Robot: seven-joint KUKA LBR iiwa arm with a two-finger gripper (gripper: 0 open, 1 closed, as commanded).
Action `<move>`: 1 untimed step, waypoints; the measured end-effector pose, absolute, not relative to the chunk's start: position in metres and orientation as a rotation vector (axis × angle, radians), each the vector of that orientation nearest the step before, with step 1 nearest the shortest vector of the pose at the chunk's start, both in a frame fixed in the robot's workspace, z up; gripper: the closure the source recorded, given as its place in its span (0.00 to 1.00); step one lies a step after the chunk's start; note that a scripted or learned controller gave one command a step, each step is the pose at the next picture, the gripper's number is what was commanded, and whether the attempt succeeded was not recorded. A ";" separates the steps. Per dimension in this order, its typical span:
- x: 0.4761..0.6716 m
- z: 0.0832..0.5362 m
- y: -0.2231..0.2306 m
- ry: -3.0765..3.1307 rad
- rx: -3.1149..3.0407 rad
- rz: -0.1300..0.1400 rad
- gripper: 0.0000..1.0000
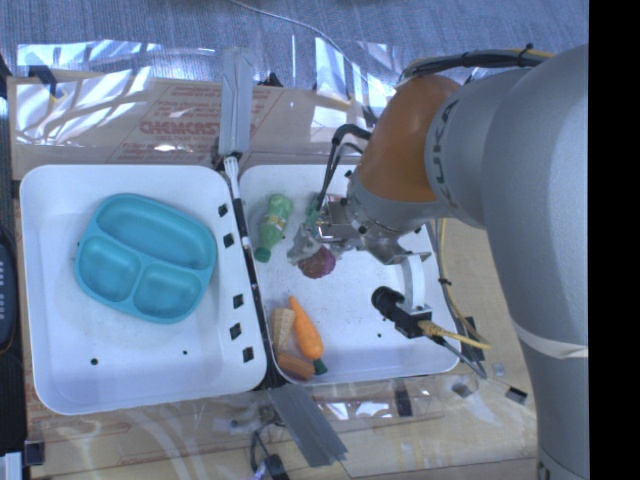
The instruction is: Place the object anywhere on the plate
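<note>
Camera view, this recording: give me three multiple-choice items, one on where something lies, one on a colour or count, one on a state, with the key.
1. Where does the plate lie?
A. In the left bin
B. In the right bin
C. On the bench outside both bins

2. What colour is the carrot?
A. Blue
B. Orange
C. White

3. What lies on the plate?
A. The green bottle
B. The carrot
C. Nothing

Key: 1 A, the blue divided plate sits inside the left bin's walls. 2 B, it is orange with a small green end. 3 C, all three compartments show bare blue, while the bottle, the carrot and the gripper are over the right bin.
</note>
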State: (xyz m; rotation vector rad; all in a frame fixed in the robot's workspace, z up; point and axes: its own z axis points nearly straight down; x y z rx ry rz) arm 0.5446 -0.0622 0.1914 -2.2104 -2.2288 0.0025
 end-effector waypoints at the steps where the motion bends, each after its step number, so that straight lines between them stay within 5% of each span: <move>1: 0.517 0.245 0.018 -2.234 -2.206 -0.003 1.00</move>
